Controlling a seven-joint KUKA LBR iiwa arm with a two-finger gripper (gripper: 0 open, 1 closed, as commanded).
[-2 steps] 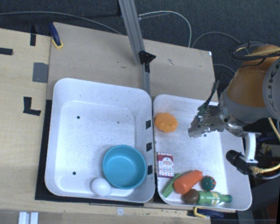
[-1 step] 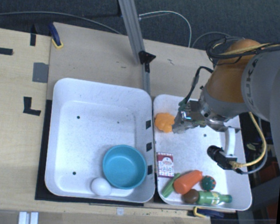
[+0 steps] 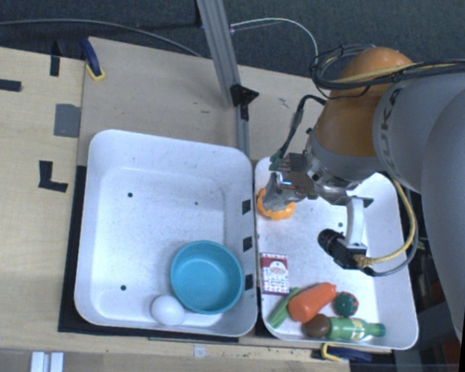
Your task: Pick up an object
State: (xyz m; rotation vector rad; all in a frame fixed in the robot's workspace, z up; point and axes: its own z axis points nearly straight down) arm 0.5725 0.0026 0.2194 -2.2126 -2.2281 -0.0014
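Orange round thing (image 3: pixel 280 210) is sitting in the right bin (image 3: pixel 400 242), up near its far left corner, and the gripper (image 3: pixel 278 193) is sitting right on top of it, so honestly I can't make out any long axis or which way it's pointing, it just looks like a flat disc from here. The metal end of the claw is touching or covering its upper part, but I can't tell whether it's spread, closed or actually gripping anything. The grey arm (image 3: pixel 438 138) with the orange band is taking up most of the right side, cables looping round it. Down at the near end of that bin a small red and white carton (image 3: pixel 274 274), a carrot (image 3: pixel 311 301), a green bottle (image 3: pixel 354 328) lying on its side and a little red and green ball (image 3: pixel 346 303) are all bunching together. The left bin (image 3: pixel 135 162) is holding a blue bowl (image 3: pixel 205 275) with a white ball (image 3: pixel 167 309) just beside it at the near edge. Both bins are resting on a light wooden bench (image 3: pixel 11 222) with bits of black tape, and dark carpet is showing behind.
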